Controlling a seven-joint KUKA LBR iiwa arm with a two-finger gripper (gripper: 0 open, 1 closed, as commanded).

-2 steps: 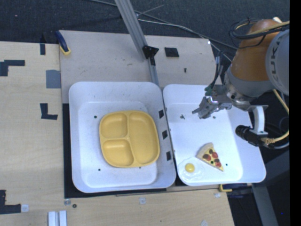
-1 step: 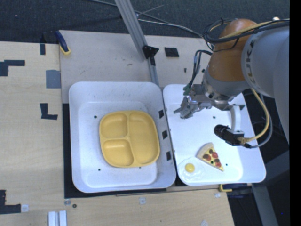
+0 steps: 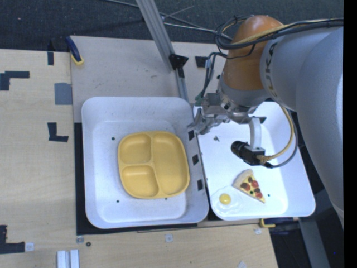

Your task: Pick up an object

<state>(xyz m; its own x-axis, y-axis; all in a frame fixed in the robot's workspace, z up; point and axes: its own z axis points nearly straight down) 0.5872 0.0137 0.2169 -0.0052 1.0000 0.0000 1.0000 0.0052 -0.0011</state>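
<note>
My gripper (image 3: 205, 123) hangs over the far left part of the right bin (image 3: 295, 202), close to the wall it shares with the left bin. I see nothing held in it. A toy pizza slice (image 3: 250, 185) lies near the front of the right bin. A small fried-egg toy (image 3: 225, 199) sits just left of the slice. Both are well in front of the gripper and apart from it. A yellow divided plate (image 3: 153, 164) lies in the middle of the left bin (image 3: 100, 121).
A black connector (image 3: 247, 152) on a yellow cable hangs from the arm over the middle of the right bin. A slanted grey pole (image 3: 159, 29) crosses behind the bins. The arm's bulk covers the back right of the right bin.
</note>
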